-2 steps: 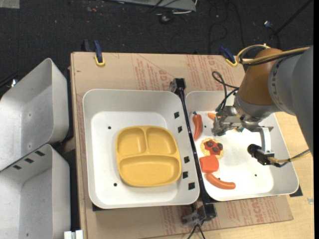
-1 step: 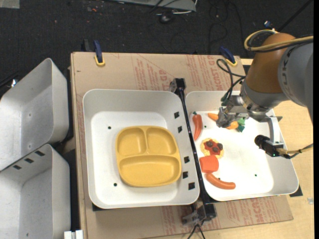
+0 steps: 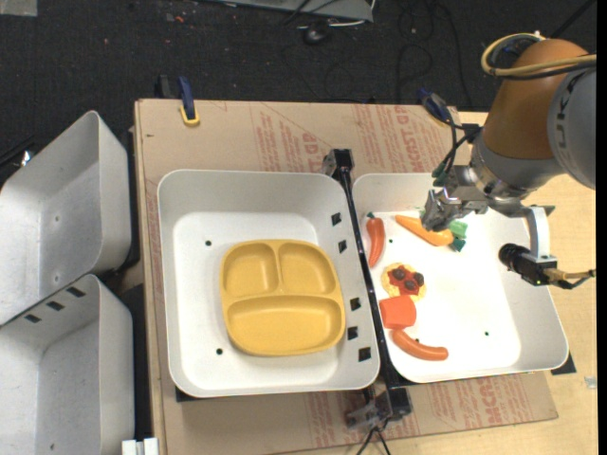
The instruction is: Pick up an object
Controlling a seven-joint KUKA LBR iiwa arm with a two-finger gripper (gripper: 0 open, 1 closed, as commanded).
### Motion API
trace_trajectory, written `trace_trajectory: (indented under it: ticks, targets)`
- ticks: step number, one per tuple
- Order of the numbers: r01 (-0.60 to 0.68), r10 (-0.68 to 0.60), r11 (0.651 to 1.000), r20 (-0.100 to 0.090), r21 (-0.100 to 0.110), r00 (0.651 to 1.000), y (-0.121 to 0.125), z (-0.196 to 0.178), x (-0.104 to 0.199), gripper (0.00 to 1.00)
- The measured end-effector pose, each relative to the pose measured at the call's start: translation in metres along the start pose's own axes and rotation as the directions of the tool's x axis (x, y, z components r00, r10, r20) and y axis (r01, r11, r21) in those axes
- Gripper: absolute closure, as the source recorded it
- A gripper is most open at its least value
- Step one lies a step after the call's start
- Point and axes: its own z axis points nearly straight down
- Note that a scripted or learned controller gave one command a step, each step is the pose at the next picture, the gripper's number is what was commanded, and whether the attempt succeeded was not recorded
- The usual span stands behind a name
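The right bin [image 3: 493, 349] holds several toy foods. An orange carrot [image 3: 424, 230] with a green top [image 3: 459, 232] lies near the bin's back. My gripper [image 3: 439, 213] is lowered right over the carrot's middle, at its green end. A red chili [image 3: 376, 240] lies along the left wall. Below it sit a small pizza slice [image 3: 403, 279], a red-orange block [image 3: 398, 311] and a sausage [image 3: 418, 347]. The fingertips are hidden by the wrist body.
The left bin [image 3: 185, 254] holds a yellow compartment tray [image 3: 282, 297]. A black divider [image 3: 356, 254] runs between the two bins. Grey-white bins [image 3: 62, 254] stand off the bench at the left. The right half of the right bin is bare white floor.
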Motion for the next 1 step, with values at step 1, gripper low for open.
trace_trajectory:
  ticks: [1]
  targets:
    - [0.0, 0.0, 1.0, 0.0, 0.001, 1.0, -0.0008, -0.0625, -0.0029, 1.0]
